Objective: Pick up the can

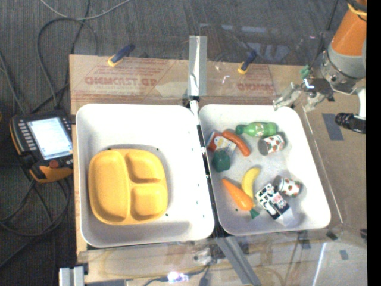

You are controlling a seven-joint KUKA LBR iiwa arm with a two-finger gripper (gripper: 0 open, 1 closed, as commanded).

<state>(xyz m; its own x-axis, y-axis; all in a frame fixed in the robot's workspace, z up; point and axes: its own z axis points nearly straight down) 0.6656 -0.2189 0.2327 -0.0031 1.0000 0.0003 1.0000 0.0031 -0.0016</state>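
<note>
Two shallow white bins sit side by side on the bench. The left bin [89, 219], well away from the gripper, holds a yellow divided plate [128, 185] lying flat. The right bin [315, 183], just below and left of the gripper, carries a jumble of small things: a green bottle [257, 128] on its side nearest the tool, and touching its lower right end the can [272, 143], patterned red and white and also on its side in the upper middle of that bin. Further from the tool lie a red sausage-shaped toy [234, 140], a dark green pepper-like toy [221, 161], a yellow banana [251, 180], an orange carrot [237, 195], a black-and-white carton [272, 201] and a second spotted cup [289, 187] near the lower edge. Outside the bins, a handheld screen pendant [43, 137] rests far off at the bench's left side. The grey arm with its orange band [349, 33] reaches in from the upper right, and the gripper [296, 95] hovers over the right bin's upper rim, apart from the can, its metal fingers [284, 98] spread and holding nothing.
</note>
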